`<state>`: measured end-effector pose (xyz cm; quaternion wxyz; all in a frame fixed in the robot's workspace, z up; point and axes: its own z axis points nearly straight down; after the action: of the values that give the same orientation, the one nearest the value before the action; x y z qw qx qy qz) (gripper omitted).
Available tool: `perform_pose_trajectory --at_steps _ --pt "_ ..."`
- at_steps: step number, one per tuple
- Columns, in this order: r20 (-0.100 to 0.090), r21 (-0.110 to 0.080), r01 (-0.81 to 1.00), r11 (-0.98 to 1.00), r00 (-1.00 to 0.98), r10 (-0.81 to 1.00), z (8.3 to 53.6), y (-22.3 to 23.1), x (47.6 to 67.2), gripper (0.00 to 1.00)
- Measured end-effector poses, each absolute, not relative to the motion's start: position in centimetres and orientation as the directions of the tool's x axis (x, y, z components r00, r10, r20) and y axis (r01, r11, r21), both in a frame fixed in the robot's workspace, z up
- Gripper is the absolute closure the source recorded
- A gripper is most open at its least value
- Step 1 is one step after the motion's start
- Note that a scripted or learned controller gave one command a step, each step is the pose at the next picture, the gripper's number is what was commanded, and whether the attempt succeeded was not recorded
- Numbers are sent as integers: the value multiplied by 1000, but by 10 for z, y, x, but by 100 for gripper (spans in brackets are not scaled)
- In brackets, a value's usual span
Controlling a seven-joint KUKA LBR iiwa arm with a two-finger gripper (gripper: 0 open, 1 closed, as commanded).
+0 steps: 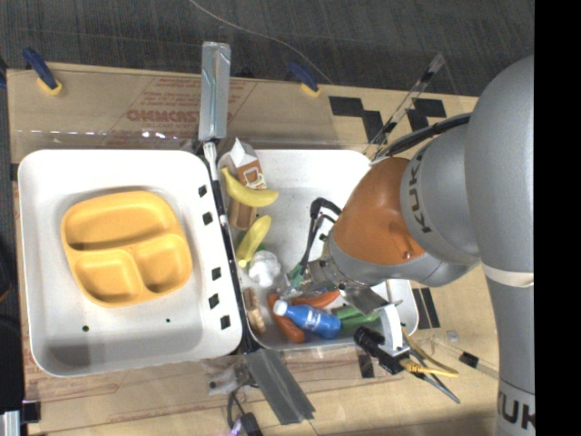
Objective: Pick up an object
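Observation:
My gripper (305,280) is low in the right bin (304,166), under the orange wrist band, over a pile of small items near the bin's front. Right below it lie a blue bottle with a white cap (313,319), an orange stick-like piece (323,296) and a green item (359,316). A white rounded object (263,266) sits just left of the gripper. Two bananas (247,192) (254,237) and a small carton (243,163) lie along the bin's left wall. The arm hides the right half of this bin.
The left bin (54,352) holds a yellow divided tray (127,243). A red-brown item (286,328) rests at the right bin's front edge. A metal bar (214,89) stands at the back between the bins.

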<state>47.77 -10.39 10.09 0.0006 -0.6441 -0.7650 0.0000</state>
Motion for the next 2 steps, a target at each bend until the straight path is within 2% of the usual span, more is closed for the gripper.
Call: perform_pose_trajectory --at_steps 1,2 --pt "0 2 960 -278 278 960 93 -185 478 100" --pt "2 -6 864 -503 503 864 103 -100 477 100"
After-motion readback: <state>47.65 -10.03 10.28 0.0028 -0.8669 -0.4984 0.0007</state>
